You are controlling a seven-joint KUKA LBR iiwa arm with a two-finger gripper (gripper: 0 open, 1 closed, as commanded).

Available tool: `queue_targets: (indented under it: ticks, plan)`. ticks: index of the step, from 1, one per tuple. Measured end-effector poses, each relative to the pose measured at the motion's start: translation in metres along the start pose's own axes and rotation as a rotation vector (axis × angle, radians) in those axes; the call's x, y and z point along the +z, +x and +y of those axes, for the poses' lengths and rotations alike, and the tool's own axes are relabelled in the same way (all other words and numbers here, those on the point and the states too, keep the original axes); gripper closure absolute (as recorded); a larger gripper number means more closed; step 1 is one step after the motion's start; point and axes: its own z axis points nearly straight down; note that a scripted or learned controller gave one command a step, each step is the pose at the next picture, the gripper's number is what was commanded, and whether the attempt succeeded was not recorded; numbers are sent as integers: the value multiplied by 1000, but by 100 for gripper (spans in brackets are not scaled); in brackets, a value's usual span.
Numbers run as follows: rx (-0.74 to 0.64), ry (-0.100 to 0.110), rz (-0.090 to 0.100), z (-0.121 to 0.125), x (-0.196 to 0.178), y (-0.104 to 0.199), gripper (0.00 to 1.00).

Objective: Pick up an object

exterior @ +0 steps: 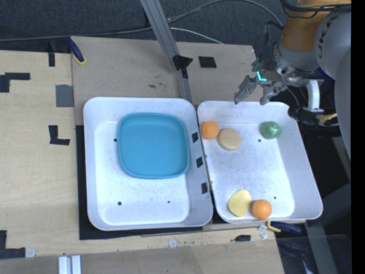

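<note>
So you've got the gripper [254,94] hanging over the far edge of the right bin [302,170], up near its top rim. Its two fingers are spread apart with nothing between them — released, not carrying anything.

Everything pickable sits in that right bin. Along the far end there's an orange ball [210,130] by the left wall, and a tan round piece [230,139] just beside it, pretty much touching. Over toward the right wall is a green ball [270,129], well apart from those two and closer to the gripper than the stuff at the near end. Down at the near end you'll see a yellow piece [239,202] with a second orange ball [262,209] right up against it.

The left bin [97,153] holds a blue square plate [153,145], lying flat in the middle.

The arm [311,21] comes in from the upper right — orange band showing above the wrist. A grey metal bar [165,33] slants down the bench and ends at the gap between the two bins.
</note>
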Motion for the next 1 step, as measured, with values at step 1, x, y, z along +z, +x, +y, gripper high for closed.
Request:
queue_targets:
  ticks: [1]
  plan:
    - [0, 0, 0, 0, 0, 0, 0]
